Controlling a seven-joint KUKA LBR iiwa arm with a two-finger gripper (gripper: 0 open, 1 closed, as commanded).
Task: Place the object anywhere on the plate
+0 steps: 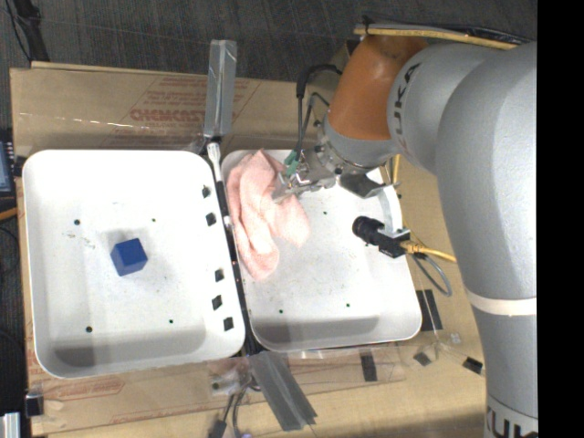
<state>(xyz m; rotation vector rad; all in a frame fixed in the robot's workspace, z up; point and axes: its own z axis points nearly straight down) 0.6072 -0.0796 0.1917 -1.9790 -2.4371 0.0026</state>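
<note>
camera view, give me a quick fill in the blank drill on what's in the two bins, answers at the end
1. The blue cube lies in the ____ bin.
2. The crumpled cloth in the right bin is ____ in colour.
3. The gripper sits at the cloth's upper ____ edge.
4. The band above the arm's wrist is ____.

Missing words: left; pink; right; orange

- Faint red printed lettering across the flat brown cardboard sheet [119, 108] behind the bins, too blurred to read.
- "KUKA" in dark letters, partly visible, on the grey robot arm [474, 153].
</note>
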